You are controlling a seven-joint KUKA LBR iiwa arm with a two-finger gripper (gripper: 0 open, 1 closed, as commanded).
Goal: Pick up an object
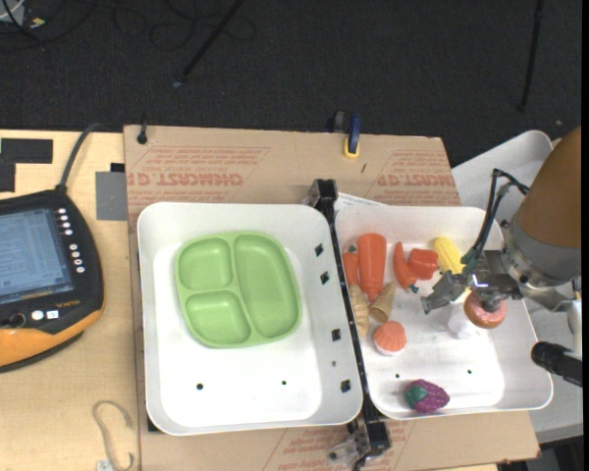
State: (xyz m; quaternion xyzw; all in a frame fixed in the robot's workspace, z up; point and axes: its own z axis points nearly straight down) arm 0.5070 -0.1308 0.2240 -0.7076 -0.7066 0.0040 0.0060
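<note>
My gripper [450, 292] hangs low over the right bin [530, 386], reaching in from the right. A yellow corn cob [448, 254] lies just behind it. A round red-orange toy fruit [486, 311] sits close to its right side, partly covered by the wrist. Further left lie an orange carrot [371, 261], red pepper pieces [415, 263], a tan cone [382, 303] and a small peach-coloured ball [390, 337]. Purple grapes [425, 395] rest near the bin's front edge.
The left bin [167, 381] holds a green divided plate [239, 288]. A black clamp bar [340, 302] runs between the bins. A teach pendant [29, 278] lies on the bench at far left, and cardboard [236, 165] sits under both bins.
</note>
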